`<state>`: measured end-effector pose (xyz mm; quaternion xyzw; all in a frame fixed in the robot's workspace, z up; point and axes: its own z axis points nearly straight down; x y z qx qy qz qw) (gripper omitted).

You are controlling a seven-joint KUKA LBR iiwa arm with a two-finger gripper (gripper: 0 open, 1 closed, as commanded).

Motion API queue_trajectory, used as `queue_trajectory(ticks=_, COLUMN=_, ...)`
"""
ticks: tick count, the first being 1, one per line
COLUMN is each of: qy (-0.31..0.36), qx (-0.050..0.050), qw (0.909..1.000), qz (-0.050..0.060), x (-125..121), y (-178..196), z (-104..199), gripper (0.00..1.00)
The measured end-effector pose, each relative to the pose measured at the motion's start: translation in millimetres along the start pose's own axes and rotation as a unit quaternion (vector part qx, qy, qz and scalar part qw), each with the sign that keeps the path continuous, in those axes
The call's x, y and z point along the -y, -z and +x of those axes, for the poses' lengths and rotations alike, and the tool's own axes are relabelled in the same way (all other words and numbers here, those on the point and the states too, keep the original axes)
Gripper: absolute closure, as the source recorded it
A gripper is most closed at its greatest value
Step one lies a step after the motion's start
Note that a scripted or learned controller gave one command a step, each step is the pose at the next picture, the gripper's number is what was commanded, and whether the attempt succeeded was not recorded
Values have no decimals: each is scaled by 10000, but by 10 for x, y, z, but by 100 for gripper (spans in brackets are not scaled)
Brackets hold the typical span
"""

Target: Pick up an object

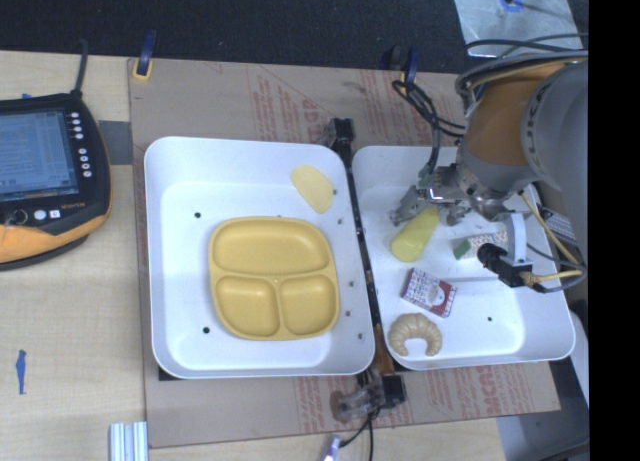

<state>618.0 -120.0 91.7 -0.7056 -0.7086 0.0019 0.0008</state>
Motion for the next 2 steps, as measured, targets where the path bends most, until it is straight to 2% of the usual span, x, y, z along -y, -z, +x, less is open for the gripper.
queue_trajectory(ticks=1, qy=3, qx=1, qw=10000, qz=10, x=1, y=103, z=-8, gripper=100)
queue_trajectory(ticks=2, qy=14, qx=-8, qw=10000, qz=-1, x=644, y=1006, z=531, gripper=100)
